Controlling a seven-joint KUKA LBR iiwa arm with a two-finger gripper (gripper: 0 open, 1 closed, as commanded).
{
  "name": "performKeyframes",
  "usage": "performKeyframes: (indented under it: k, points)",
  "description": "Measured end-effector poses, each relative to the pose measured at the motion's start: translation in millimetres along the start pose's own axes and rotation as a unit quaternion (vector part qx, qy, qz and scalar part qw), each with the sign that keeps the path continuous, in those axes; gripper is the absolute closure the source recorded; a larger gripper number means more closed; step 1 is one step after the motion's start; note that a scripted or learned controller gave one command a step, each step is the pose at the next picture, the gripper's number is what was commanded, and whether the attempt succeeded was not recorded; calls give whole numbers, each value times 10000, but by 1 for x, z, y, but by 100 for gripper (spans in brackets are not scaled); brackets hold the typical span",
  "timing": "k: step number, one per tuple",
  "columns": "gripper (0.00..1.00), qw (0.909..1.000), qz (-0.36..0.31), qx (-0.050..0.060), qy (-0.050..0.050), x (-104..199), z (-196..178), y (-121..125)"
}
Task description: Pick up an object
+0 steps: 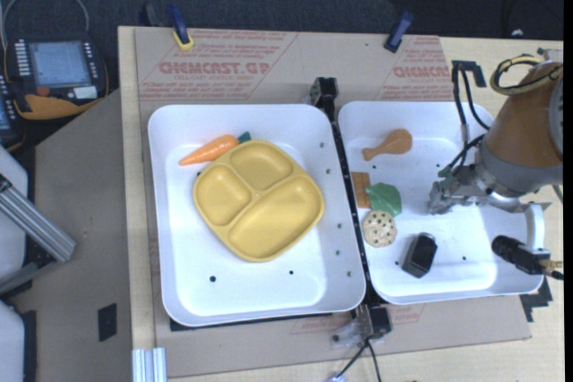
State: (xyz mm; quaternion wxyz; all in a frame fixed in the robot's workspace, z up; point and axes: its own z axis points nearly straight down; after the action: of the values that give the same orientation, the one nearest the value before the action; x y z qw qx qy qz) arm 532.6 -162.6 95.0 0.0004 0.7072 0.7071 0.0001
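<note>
On the table (pixel 134 192) sit two white bins side by side. The left bin (pixel 170 219) has a toy carrot (pixel 208 149) at about 11 o'clock and a yellow tray (pixel 260 199) with three sections in the middle. The right bin (pixel 448 282) has the small things to choose from. A tan cracker (pixel 360 189) lies at its 9 o'clock edge, with a green piece (pixel 383 197) touching it. A round cookie (pixel 380 229) sits just below the green piece. A toy chicken leg (pixel 388 144) lies at about 11 o'clock, well apart from the rest. A small black block (pixel 419 254) sits at about 6 o'clock. The end effector (pixel 442 197) is low over the middle of this bin, just right of the green piece, and nothing can be seen in it. I cannot tell if it is released or clenched, because it is small and grey and the wrist covers part of it. To do this step well, I think the arm should choose one thing that stands alone, like the black block or the chicken leg, come straight down over its middle, and keep off the bin wall. The cracker, green piece and cookie are crowded, so a grab there may slip. The arm (pixel 528 139) is cut off at the right edge.
</note>
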Motion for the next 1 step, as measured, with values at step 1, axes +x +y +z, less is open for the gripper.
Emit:
performKeyframes:
  k: [1]
  points:
    - [100,10000,-6,-25,-10,2,-43,2]
